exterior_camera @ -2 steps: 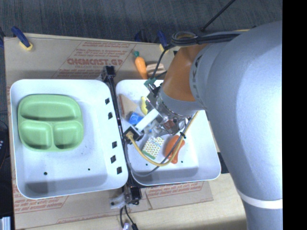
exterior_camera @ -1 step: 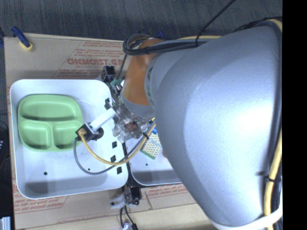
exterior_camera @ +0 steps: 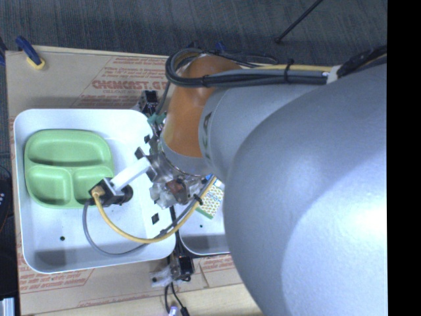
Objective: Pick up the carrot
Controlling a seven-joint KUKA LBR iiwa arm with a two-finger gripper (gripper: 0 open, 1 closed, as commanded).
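My gripper (exterior_camera: 172, 191) hangs over the ridge between the two white bins, below the orange wrist band (exterior_camera: 187, 114). The big grey arm (exterior_camera: 302, 189) reaches in from the right and hides nearly all of the right bin (exterior_camera: 204, 245). A small yellow-green dotted object (exterior_camera: 212, 204) peeks out just right of the gripper, inside the right bin. Whether anything is in the gripper cannot be made out.
The left bin (exterior_camera: 39, 255) holds a green divided tray (exterior_camera: 66, 163) at its far left. A yellow cable loops over that bin's floor. A blue and yellow clamp (exterior_camera: 29, 52) sits on the cardboard at the far left corner.
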